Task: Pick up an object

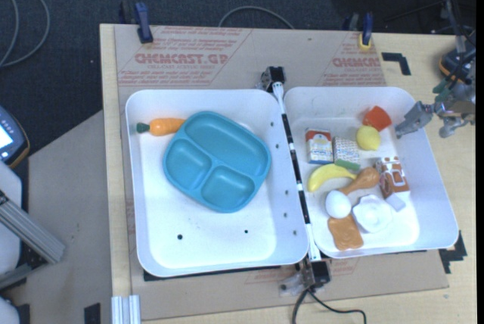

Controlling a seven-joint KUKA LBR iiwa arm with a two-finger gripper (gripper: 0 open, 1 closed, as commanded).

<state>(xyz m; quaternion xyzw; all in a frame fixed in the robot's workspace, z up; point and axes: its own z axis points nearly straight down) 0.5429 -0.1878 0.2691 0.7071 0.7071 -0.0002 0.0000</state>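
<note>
My gripper [432,118] hangs over the right bin's far right rim [423,135], its two grey fingers spread open with nothing between them. The right bin holds toy food. A red piece [376,117] and a yellow lemon [368,138] lie closest to the gripper, just to its left. Further in are a small carton [319,146], a banana [331,176], a drumstick [364,179], an egg [338,204], a white cup [372,213], a toast slice [345,233] and a brown-and-white box [392,176].
The left bin [151,224] holds a blue divided plate [218,160] and a carrot [160,126] at its far left. A ridge with clamps [291,163] separates the two bins. Blue clamps [141,20] hold the board's far edge.
</note>
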